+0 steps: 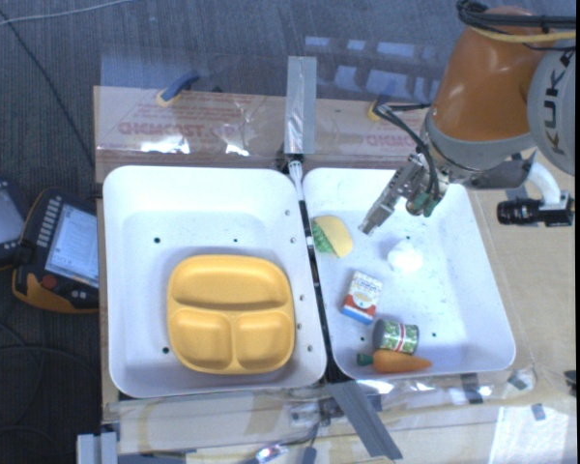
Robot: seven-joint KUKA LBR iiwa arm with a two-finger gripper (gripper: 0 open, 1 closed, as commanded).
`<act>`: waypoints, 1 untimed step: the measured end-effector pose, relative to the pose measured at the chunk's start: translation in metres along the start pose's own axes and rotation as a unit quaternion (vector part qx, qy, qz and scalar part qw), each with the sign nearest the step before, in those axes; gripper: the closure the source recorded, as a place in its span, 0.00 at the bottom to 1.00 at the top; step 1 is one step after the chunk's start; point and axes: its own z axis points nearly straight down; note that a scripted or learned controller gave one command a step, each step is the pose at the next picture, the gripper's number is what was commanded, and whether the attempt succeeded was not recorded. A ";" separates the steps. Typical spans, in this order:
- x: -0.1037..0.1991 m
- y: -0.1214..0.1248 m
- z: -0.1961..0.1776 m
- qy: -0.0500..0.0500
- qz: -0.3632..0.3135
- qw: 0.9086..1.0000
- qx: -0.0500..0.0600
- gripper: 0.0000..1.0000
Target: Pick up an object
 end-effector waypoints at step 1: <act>0.051 0.018 -0.044 0.000 -0.153 0.988 -0.002 1.00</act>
